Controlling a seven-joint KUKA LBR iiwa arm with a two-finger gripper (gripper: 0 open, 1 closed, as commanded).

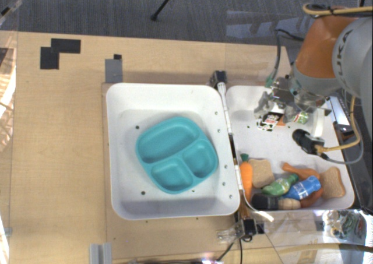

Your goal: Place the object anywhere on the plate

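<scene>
A teal plate with three compartments lies in the middle of the left white bin, with nothing on it. My gripper hangs low over the back part of the right bin, below the orange band of the arm. A small black, white and red piece shows right under the gripper; I cannot tell if it is a held object or part of the tool. The loose objects lie along the front of the right bin, apart from the gripper.
At the right bin's front lie a carrot, a tan slice, a green bottle, a blue bottle, another tan slice and a black item. A black cable hangs beside the gripper.
</scene>
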